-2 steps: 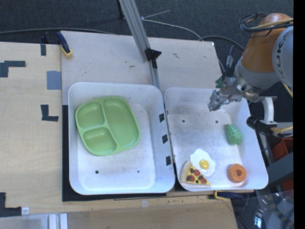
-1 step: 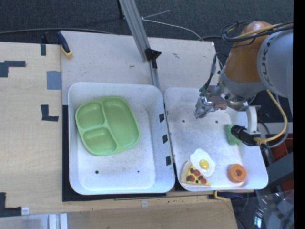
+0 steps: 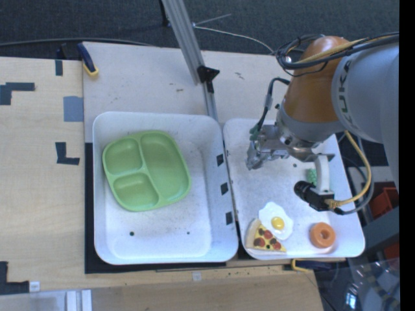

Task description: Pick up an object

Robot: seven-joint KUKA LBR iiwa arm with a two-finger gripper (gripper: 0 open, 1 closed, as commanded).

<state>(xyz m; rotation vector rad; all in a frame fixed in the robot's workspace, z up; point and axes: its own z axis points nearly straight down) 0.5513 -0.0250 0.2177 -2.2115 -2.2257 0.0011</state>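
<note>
My gripper (image 3: 255,159) hangs over the upper left part of the right bin (image 3: 259,193), above bare white floor. Toward the bin's front edge lie a toy fried egg (image 3: 276,220) and, touching it on the left, a pizza slice (image 3: 264,237). An orange donut (image 3: 322,235) sits in the front right corner. A small green object (image 3: 312,174) peeks out from behind the arm's white bracket, mostly hidden. All of these lie apart from the gripper, below and to its right.
The left bin (image 3: 155,238) holds a green divided plate (image 3: 146,170). A slanted metal pole (image 3: 185,31) rises behind the bins. A blue and yellow clamp (image 3: 87,60) lies at the bench's back left. The arm's black cable (image 3: 311,196) hangs over the right bin.
</note>
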